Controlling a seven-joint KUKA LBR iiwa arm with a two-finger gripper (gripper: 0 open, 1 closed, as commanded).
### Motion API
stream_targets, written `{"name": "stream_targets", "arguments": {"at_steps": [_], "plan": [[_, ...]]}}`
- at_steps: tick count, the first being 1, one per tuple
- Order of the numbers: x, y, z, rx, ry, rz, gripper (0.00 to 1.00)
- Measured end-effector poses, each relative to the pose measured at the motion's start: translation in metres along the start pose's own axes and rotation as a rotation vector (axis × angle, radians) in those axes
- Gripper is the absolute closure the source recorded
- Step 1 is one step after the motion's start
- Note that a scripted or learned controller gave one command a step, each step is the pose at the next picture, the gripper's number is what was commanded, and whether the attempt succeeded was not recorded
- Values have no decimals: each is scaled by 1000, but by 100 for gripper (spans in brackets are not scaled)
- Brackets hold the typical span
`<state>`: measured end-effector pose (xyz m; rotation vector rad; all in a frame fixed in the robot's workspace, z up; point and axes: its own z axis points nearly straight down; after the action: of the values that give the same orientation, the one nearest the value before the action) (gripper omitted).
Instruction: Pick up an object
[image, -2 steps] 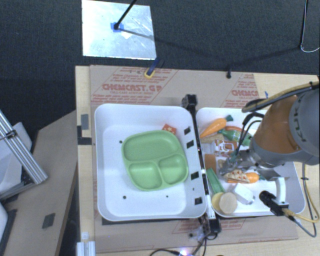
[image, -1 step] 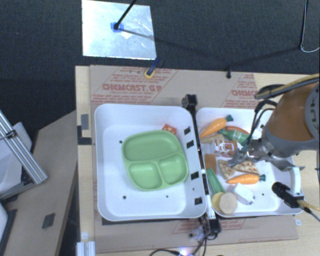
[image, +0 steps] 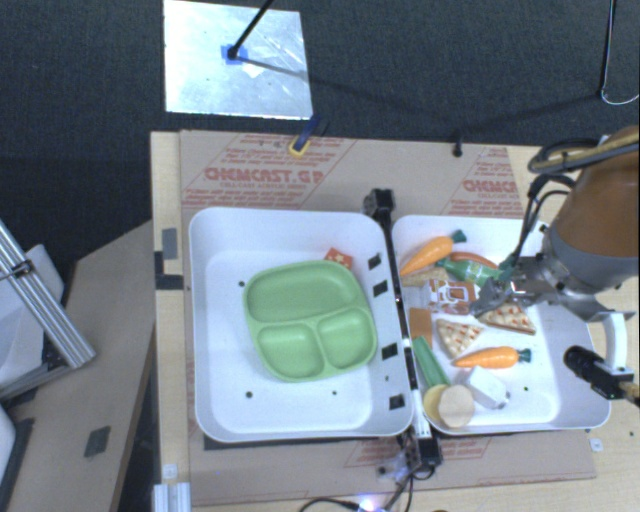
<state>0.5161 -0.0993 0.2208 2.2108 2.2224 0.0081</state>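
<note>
My gripper (image: 497, 293) hangs low in the right bin (image: 560, 400), just above a pizza slice (image: 510, 319) and beside a white carton with red print (image: 450, 294). Around it lie two carrots (image: 428, 252) (image: 490, 356), a green bottle-shaped toy (image: 470, 269), a second pizza slice (image: 457, 335), a green cucumber piece (image: 429, 362), a white block (image: 490, 389) and a tan round piece (image: 455, 405). Nothing shows clearly between the fingers.
The left bin (image: 215, 300) holds a green divided plate (image: 305, 318) and a small red and orange block (image: 338, 259) at the plate's far edge. A black divider (image: 390, 290) runs between the bins. The arm's body covers the right bin's far right corner.
</note>
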Motion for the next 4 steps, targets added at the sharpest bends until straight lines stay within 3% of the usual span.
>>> {"name": "stream_targets", "arguments": {"at_steps": [1,2,3,4], "plan": [[0,1,-4,6,1,1,100],[54,9,-8,6,3,-5,100],[109,-7,-10,8,4,-5,100],[144,-1,-13,7,3,-4,100]]}}
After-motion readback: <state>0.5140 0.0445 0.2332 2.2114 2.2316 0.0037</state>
